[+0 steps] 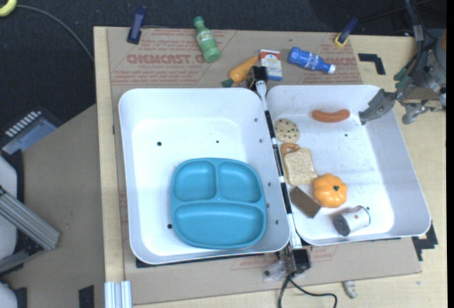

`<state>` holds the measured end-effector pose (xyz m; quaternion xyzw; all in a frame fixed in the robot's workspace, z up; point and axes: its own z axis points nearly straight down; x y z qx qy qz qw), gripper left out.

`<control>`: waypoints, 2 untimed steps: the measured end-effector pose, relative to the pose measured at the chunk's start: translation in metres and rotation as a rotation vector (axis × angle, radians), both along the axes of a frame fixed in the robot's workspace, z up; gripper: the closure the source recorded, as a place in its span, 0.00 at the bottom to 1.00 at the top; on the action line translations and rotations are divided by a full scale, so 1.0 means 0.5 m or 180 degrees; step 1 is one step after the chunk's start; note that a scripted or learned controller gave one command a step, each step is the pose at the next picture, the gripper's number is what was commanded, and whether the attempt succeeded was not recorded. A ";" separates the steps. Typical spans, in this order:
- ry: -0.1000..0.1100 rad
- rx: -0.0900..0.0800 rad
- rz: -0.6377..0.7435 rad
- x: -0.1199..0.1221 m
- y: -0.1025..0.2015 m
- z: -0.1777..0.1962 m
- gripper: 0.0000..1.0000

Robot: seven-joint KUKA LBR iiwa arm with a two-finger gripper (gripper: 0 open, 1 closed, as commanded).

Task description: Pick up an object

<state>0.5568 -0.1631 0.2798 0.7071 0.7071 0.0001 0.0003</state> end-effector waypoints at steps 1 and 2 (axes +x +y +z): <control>0.0009 0.0004 0.0003 -0.039 0.102 -0.196 0.00; 0.0005 0.0002 -0.0001 -0.130 0.085 -0.391 0.00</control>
